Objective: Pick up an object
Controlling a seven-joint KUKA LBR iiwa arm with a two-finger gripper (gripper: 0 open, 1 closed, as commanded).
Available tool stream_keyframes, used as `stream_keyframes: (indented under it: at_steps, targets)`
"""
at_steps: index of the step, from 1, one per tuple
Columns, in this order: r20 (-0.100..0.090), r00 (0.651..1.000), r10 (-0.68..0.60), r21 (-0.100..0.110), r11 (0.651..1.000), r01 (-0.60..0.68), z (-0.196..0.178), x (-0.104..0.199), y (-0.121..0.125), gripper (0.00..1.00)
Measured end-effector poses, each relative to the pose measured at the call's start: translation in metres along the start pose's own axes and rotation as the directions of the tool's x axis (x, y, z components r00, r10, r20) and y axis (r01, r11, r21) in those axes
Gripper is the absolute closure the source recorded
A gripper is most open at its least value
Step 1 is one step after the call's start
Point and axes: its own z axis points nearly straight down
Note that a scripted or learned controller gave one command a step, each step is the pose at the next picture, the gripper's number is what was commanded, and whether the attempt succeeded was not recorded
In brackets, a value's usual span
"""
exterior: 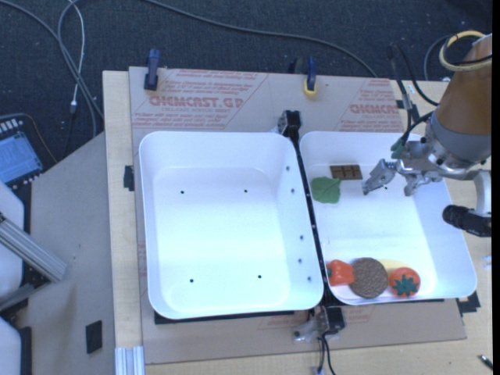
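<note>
The right bin [437,241] holds several toy foods. A green leafy piece [326,190] lies by its left wall, and a brown chocolate bar [345,172] sits just behind it. Along the front edge are a red pepper [339,272], a round brown cookie [369,277] and a red tomato with a green top [404,281]. A bit of yellow [391,265] peeks out behind the cookie. My gripper [394,182] hangs over the back of the right bin, to the right of the chocolate bar. It is open, with nothing between its fingers.
The left bin [226,225] stands beside the right one, the two sharing a dark divider [301,201]. A cardboard sheet [234,96] lies under the bins, clamped at the back. A black part of the arm [469,219] juts over the right bin's right rim.
</note>
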Motion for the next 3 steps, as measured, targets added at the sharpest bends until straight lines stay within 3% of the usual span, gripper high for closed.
stream_keyframes:
  at_steps: [1, 2, 3]
  targets:
    - [0.002, 1.0, 0.001, -0.008, 1.0, -0.001, -0.014, -0.001, 0.001, 1.0]
    - [0.001, 1.0, 0.0, -0.005, 1.0, 0.0, -0.002, -0.013, 0.101, 1.0]
    - [0.003, 1.0, 0.004, -0.009, 1.0, -0.004, -0.027, -0.063, 0.104, 1.0]
